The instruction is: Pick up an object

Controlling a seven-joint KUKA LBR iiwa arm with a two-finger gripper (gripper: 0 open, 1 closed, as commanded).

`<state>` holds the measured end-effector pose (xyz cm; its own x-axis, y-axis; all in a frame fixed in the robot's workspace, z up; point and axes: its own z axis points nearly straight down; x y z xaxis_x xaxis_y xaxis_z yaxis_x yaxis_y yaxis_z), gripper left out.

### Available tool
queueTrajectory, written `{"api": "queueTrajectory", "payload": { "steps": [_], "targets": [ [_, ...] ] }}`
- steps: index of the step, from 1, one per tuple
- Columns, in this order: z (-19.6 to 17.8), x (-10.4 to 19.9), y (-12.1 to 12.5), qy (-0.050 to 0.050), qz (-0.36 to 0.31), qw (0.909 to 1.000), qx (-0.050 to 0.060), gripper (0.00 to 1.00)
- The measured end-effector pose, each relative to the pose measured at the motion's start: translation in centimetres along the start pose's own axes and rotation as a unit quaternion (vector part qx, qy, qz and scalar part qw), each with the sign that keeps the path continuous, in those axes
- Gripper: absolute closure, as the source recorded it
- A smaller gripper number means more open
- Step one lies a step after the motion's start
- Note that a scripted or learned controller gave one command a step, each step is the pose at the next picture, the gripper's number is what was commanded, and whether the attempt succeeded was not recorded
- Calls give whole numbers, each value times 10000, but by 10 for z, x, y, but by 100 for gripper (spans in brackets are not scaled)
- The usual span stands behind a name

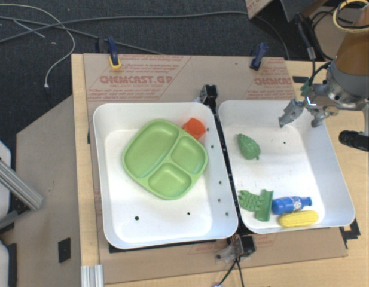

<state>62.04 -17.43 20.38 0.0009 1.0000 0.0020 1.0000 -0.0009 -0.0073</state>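
The tool (301, 113) hangs over the far part of the right bin (328, 160), its two fingers spread apart with nothing between them. The nearest candidate, a green leafy toy (249, 146), lies on the bin floor toward the left wall, to the near-left of the tool and well apart from it; its long axis runs roughly from the far-left to the near-right. Bare bin floor separates the two, so nothing appears to obstruct a descent there. Three further objects crowd the bin's near edge: a green toothed piece (256, 202), a blue bottle (290, 204) just beside it, and a yellow corn cob (299, 219) touching or nearly touching the bottle; their closeness would likely complicate a clean grasp. The left bin (112, 178) holds a green divided plate (165, 158) with a small orange object (194, 127) at its far-right rim, both farther from the tool. Blue clamps (114, 58) pin cardboard to the desk's far edge.
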Motion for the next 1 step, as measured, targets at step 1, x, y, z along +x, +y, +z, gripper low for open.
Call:
{"api": "queueTrajectory", "payload": {
  "steps": [1],
  "targets": [
    [46,5,-8,-5,-6,10000,-24,0]
  ]
}}
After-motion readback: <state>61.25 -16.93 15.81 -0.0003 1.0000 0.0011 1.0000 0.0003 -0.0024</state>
